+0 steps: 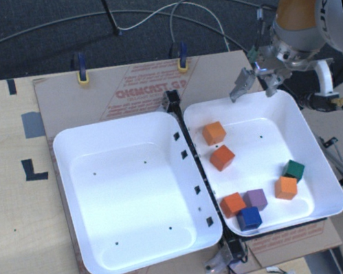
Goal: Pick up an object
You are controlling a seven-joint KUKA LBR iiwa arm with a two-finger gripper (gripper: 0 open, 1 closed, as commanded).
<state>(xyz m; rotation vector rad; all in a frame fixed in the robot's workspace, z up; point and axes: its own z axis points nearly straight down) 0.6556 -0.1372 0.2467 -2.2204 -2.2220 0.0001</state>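
Note:
The right bin [307, 122] holds several small cubes. An orange cube [213, 133] and a red-orange cube [222, 157] lie near its left wall. Along the front lie another red-orange cube [233, 204], a purple cube [256, 199] and a blue cube [249, 218]. At the right sit an orange cube [285, 188] and a green cube [294, 170]. My gripper [255, 84] hangs above the bin's far rim, open, its two fingers spread apart with nothing between them. It is well clear of all the cubes.
The left bin [74, 183] sits beside the right one, with a black divider [193, 168] between them. Both rest on a cardboard sheet [136, 87] held by two clamps. Cables run across the dark back area.

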